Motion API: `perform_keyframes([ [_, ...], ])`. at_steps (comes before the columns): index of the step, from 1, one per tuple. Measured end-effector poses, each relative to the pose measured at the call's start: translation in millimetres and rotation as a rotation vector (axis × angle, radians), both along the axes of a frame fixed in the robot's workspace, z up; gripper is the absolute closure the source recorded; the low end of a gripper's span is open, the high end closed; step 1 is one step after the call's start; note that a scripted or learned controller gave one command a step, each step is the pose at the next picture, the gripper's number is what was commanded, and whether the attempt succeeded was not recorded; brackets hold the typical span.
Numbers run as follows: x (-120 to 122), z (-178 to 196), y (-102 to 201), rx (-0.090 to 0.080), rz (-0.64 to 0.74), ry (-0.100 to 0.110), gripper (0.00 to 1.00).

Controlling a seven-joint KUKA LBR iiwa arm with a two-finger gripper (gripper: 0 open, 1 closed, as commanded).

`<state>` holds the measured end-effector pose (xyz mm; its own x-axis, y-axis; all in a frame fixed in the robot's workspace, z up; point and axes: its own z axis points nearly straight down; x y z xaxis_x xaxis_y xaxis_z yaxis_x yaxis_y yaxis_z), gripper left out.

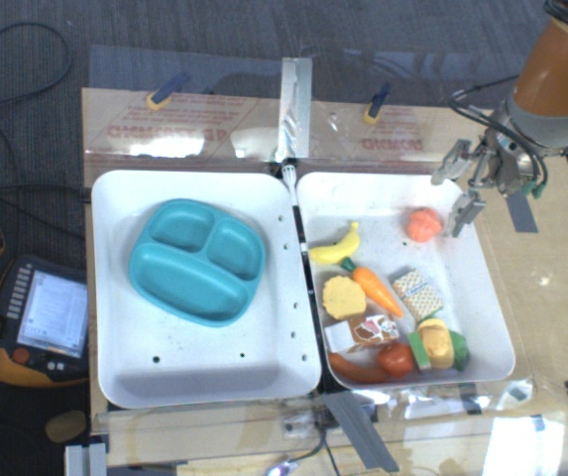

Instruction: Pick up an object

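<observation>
Left bin (115, 365): one teal divided plate (197, 260), three compartments, nothing in them. Right bin (492, 305): toy food clustered toward the near left — yellow banana (335, 248), orange carrot (377, 291), yellow round piece (343, 297), red tomato (397, 360), small patterned box (418, 295), corn cob (435, 344); apart near the far wall, a pink-orange ball (423, 225). Gripper (459, 191) above the far right corner, fingers spread wide, holding nothing, just beside the ball. Mirrored lettering on cardboard (165, 127) behind the bins, unreadable.

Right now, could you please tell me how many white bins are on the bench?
2. The left white bin holds a teal divided plate. The right white bin sits beside it, holding the toy food, with the claw above its far right corner.
</observation>
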<state>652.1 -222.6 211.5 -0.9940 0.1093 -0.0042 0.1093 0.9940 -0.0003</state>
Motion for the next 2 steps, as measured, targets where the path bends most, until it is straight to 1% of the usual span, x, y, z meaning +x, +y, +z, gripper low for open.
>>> perform_keyframes([
  [1, 15, 51, 0, -0.003, 0.087, -0.001, 0.0],
  [2, -41, -106, -1, -0.005, 0.044, -0.014, 0.0],
])
